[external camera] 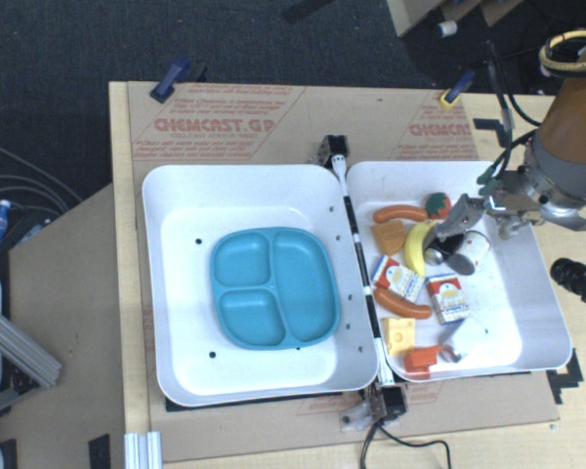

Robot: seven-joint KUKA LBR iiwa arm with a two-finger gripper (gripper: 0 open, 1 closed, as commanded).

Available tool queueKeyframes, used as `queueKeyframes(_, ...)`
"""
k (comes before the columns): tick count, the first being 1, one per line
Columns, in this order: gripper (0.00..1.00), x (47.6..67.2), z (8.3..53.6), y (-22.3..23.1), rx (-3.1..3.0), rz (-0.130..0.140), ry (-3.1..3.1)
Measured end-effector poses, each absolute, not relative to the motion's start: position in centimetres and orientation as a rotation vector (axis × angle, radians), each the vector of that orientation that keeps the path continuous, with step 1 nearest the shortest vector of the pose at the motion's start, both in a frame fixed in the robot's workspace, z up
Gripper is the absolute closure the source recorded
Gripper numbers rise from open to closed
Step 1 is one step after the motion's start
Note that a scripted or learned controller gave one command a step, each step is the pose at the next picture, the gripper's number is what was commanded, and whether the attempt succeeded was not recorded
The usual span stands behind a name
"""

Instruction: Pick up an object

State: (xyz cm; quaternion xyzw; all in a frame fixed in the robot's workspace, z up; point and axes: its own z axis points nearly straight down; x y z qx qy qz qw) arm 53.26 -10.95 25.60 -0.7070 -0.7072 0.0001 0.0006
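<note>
My gripper [449, 258] hangs low over the right bin [527, 301], just right of a yellow banana [415, 245]. Its two dark fingertips [438, 254] stand apart, open, with only white bin floor between them. Close by lie a sausage [400, 214], a small orange fruit with a green top [437, 204], two little red-and-white cartons [401, 281] [450, 299], a second sausage [402, 305], a yellow cheese wedge [400, 335] and a red-orange piece [420, 360].
A blue divided plate [273, 286] lies in the left bin [176, 223]. A black divider with clamps [350, 223] runs between the bins. The arm's orange band [576, 125] reaches in from the right. The right bin's right half is bare floor.
</note>
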Motion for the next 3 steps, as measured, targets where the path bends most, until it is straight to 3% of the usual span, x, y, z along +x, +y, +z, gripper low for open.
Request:
queueKeyframes(1, 0.00, 55.2, 12.5, -15.3, -2.220, 0.004, -2.217)
queueKeyframes(2, 0.00, 60.0, 9.1, -12.7, -2.223, -0.011, -2.227)
queueKeyframes(3, 1.00, 60.1, 10.1, -12.7, -2.226, -0.014, -2.227)
